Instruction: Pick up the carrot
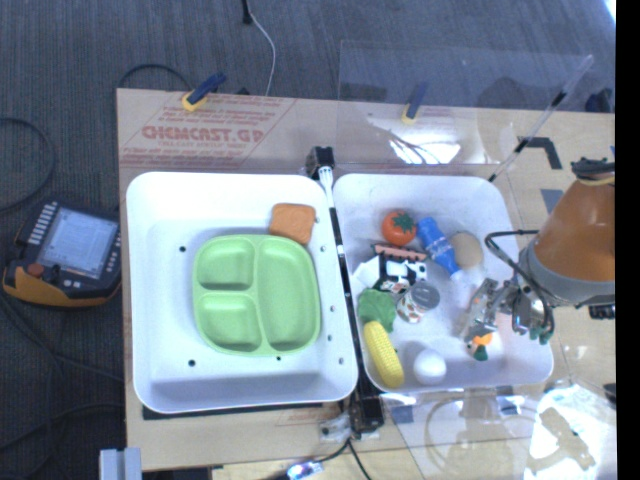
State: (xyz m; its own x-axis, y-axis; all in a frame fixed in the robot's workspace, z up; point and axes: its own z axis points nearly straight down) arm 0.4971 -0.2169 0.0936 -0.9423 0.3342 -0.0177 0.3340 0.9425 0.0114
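Observation:
The carrot point(481, 345) is a small orange piece with a dark green end, lying in the front right part of the right bin point(520, 373). My gripper point(483, 328) hangs straight over it, its lower end right at the carrot's top. The metal of the gripper hides part of the carrot. The grey arm with its orange band point(585, 233) reaches in from the right edge.
Also in the right bin are a tomato point(398, 226), a blue bottle point(436, 244), a beige egg-like piece point(466, 250), a silver can point(425, 296), a green vegetable point(376, 308), a corn cob point(382, 354) and a white ball point(430, 367). The left bin point(160, 368) holds a green divided plate point(258, 293) and an orange-brown block point(292, 222).

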